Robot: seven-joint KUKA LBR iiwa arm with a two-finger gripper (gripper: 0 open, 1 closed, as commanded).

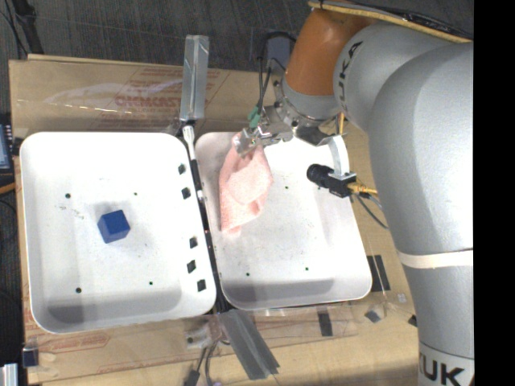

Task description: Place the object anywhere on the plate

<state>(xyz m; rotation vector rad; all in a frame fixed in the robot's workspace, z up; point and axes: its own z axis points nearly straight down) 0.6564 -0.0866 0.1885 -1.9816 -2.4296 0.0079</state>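
— Where are you right now?

— I'm over the far left corner of the right bin (338,284), my gripper (256,137) sitting just inside its far rim. My grey arm (418,135) comes in from the right, the orange band (318,43) showing above the wrist.

— And your jaws?

— Pinched narrow on the top edge of the pink cloth (244,187). The cloth hangs down from my fingertips, bunched at the top and spreading wider below.

— Is the cloth off the floor of the bin?

— Its upper part is lifted with me; its lower end reaches toward the bin floor on the left side, close to the divide between the two bins. Whether that end touches the floor, I cannot tell.

— What else is around you?

— A small black fitting with a yellow-tipped cable (331,178) sits to my right, above the same bin. In the left bin (48,215) a blue cube (114,225) rests by itself on the white floor, well apart from me and from the cloth. Brown cardboard (96,87) lies under both bins
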